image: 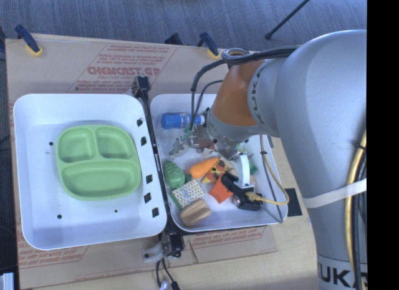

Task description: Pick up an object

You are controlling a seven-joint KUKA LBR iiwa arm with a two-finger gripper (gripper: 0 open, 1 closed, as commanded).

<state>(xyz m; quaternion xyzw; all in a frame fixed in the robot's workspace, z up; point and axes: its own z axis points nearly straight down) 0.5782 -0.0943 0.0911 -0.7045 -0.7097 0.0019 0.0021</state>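
My gripper (187,142) hangs low in the right bin (268,217), near its middle, below the orange band of the wrist. Just behind it, at the bin's back left, lies a blue bottle (173,120). In front of the gripper lie an orange carrot-shaped toy (203,169) and a green lumpy toy (174,174). Closer to the front of the bin are a red-orange block (219,191), a pale checkered block (187,192) and a tan bread-like piece (195,211). I see nothing lifted out of the bin.
The left bin (25,220) bears a green divided plate (98,161). A row of black clips (149,158) runs along the wall between the bins. The arm's grey body covers the right side of the right bin.
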